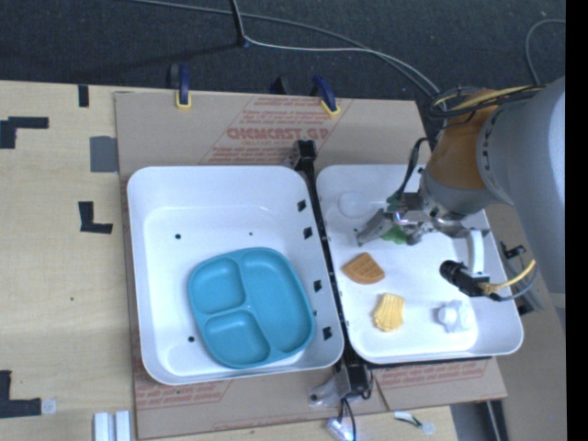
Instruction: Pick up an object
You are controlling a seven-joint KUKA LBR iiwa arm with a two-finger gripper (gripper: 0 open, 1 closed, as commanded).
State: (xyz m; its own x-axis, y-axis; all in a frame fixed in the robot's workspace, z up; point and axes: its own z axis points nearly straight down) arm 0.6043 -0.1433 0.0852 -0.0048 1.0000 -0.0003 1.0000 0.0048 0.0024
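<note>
Our two-finger gripper (pixel 393 228) is low in the right white bin (pixel 496 343), over a small green object (pixel 396 237); we cannot tell its grip. Nearby lie an orange toast-shaped piece (pixel 364 268), a yellow ridged piece (pixel 389 312), and a small white piece (pixel 449 317).

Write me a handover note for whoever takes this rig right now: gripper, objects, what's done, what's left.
Gripper: low in the right bin, near its back, over a small green item. Whether anything is between its fingers cannot be told.
Right bin: orange piece near the middle, yellow piece in front of it, small white piece toward the front right, a clear round item near the back left.
Left bin: blue divided plate.
Done: arm is down in the right bin by the green item.
Left: confirm a grasp and lift one object.
</note>
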